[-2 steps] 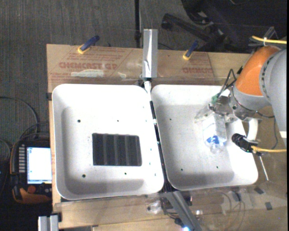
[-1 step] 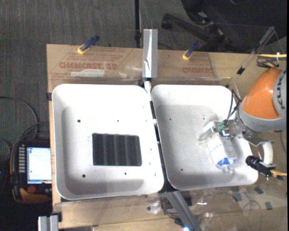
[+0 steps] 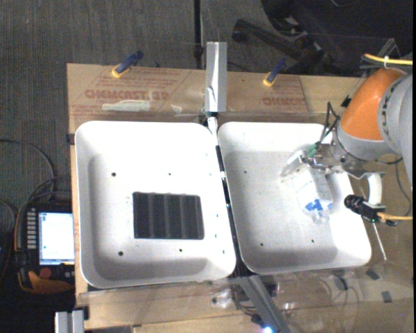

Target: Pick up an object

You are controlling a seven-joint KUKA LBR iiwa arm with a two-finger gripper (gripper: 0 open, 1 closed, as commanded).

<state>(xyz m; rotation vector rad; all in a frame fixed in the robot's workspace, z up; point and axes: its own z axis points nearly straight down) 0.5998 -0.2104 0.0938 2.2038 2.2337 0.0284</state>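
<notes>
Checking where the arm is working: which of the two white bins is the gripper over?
The right bin: the gripper hangs over it, while the left bin holds the dark ribbed block.

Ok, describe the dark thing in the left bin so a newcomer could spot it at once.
Start at the two white bins and take the left bin. On its floor, slightly toward the near edge, lies the ribbed pad, a flat dark rectangle with lengthwise ridges. It contrasts sharply with the clear plastic item in the right bin.

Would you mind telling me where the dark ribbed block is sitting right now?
The dark ribbed block lies flat in the left bin, near its middle, well apart from the claw over the right bin.
</notes>
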